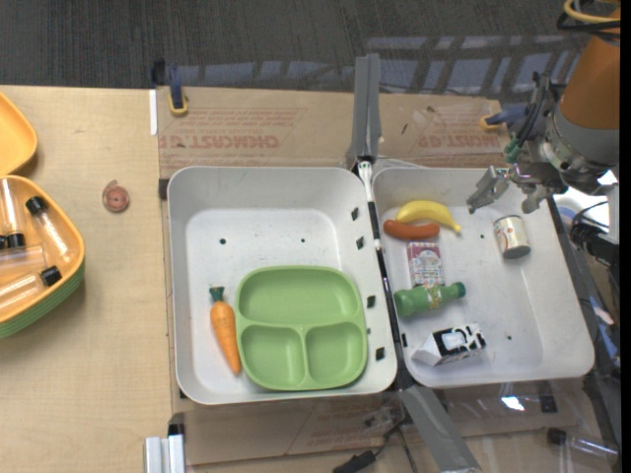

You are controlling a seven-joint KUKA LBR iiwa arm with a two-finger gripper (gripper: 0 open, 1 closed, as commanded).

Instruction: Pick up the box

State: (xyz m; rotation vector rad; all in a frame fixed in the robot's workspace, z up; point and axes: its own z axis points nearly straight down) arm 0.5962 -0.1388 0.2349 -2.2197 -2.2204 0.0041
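Note:
A small white and black box (pixel 455 343) lies tilted at the front edge of the right bin (pixel 552 348). A flat pink and white packet (pixel 425 262) lies near that bin's middle left. My gripper (pixel 509 193) hangs over the bin's back right part, well behind both. Its two fingers (pixel 482 191) stand spread, so it is open, with nothing between them. A small white can (pixel 511 236) lies just in front of the gripper.
A banana (pixel 430 212), a red sausage (pixel 411 230) and a green bottle (pixel 429 298) share the right bin. The left bin (pixel 197 215) holds a green divided plate (pixel 301 328) and a carrot (pixel 226 335). Orange trays (pixel 30 254) sit far left.

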